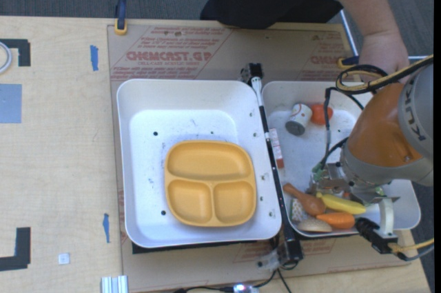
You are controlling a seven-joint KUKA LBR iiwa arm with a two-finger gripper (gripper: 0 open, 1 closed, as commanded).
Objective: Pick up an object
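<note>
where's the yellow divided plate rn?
The yellow divided plate lies in the left bin, toward its near right side, across the divider from the toy food piled in the right bin.

Arm (386,140) — grey w/ orange band, black cables looping over it.

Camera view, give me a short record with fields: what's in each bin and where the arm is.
left bin: yellow divided plate
right bin: grey cup, orange ball, banana, carrot, brown sausage-shaped piece
arm: over the right bin, above the toy food at its near edge
pincer state: cannot tell
</note>
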